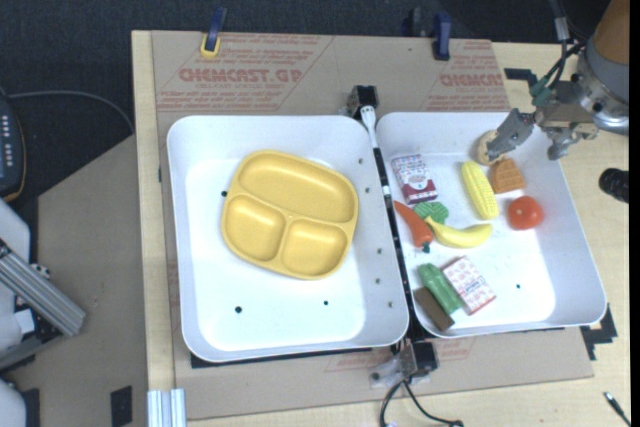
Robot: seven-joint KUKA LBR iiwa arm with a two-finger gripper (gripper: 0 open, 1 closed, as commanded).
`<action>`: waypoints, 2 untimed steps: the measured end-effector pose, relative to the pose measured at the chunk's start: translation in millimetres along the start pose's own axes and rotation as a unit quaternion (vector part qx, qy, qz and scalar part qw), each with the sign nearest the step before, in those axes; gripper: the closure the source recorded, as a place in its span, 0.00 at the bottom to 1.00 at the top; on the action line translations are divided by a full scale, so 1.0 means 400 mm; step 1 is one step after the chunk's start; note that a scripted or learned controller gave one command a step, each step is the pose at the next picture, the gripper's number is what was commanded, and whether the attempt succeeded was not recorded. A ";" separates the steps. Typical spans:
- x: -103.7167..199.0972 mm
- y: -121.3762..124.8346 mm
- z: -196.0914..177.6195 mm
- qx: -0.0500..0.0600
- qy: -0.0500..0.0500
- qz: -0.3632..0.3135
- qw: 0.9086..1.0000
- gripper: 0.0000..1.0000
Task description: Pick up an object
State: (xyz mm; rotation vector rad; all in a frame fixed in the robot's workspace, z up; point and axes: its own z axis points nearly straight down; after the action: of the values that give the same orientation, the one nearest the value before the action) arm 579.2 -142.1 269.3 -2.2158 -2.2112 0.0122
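- gripper point(537, 137) hangs over the far part of the right bin point(585, 265), fingers spread apart, nothing between them
- left finger tip sits near a small tan round object point(489, 148) by the bin's far wall; can't tell if it touches
- just below: brown bread-like piece point(507, 177), beside a yellow corn cob point(479, 190)
- red tomato point(525, 212) near the right of the corn, apart from it
- banana point(461, 235) lies across mid-bin, touching an orange carrot point(414, 224) and green bit point(433, 211)
- red-white carton point(414, 179) near the bin's left wall
- near end of the bin: pink-white box point(468, 284), green piece point(435, 282), dark brown bar point(439, 310) bunched together
- left bin point(195, 305) holds a yellow divided tray point(289, 213), three compartments, lying flat
- both bins sit on a cardboard sheet point(300, 65) with clamps at the far edge
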 end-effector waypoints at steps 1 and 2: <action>0.000 0.005 -0.018 -0.006 -0.001 -0.001 1.000 0.00; -0.020 -0.010 0.112 -0.004 -0.001 0.000 1.000 0.00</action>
State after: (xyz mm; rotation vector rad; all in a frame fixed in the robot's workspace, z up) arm 574.8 -149.9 224.5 -2.2192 -2.2164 0.0050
